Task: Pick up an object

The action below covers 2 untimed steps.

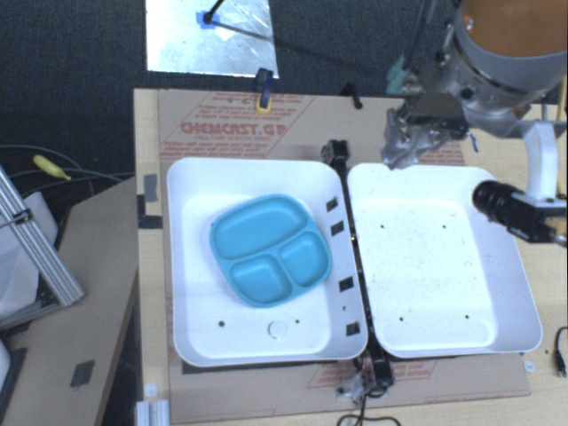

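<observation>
Hand (404,149) hangs over the far edge of the right bin (497,327), just past its back rim, with metal parts pointing down toward the worktop (222,118). Cannot tell whether it is open or closed; nothing is visible in its grip.

Object to pick: a blue sectioned plate (269,248), three compartments, lying flat in the middle of the left bin (195,327). No other loose object is visible in either bin.

Risks, judged from this layout:
- Hand and plate are well apart, with the divider between the bins lying between them. A low sideways move could clip the bin rims or the black clips (335,229) along the divider.
- Plate is flat, wide and shallow. A straight-down grasp on its middle would likely find nothing to close on; fingers would need a rim or one of the raised dividers between compartments.
- Smooth plastic on smooth bin floor: a glancing contact may push the plate rather than lift it.
- A rim grasp puts the load off-centre, so the plate may tilt or slip out on lifting.

Arm pose: grey body with orange band (515,11) enters at upper right, wrist bent down over the right bin's far-left corner.
</observation>
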### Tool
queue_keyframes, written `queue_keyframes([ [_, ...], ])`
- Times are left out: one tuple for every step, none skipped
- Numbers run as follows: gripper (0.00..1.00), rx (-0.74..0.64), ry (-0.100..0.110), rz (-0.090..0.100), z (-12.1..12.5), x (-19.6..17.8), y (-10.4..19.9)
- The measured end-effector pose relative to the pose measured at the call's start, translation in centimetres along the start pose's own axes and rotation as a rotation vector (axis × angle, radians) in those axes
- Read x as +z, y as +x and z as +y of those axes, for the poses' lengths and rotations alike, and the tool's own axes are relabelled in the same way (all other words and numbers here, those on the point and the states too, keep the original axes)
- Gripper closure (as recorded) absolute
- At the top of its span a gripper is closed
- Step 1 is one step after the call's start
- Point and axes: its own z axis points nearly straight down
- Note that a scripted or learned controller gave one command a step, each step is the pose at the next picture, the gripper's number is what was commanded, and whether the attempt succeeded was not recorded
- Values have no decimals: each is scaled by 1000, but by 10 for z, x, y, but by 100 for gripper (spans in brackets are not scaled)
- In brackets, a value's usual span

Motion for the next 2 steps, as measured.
queue_keyframes([
  [100,1,23,-5,-3,151,-85],
  [100,-16,8,0,-2,133,-18],
])
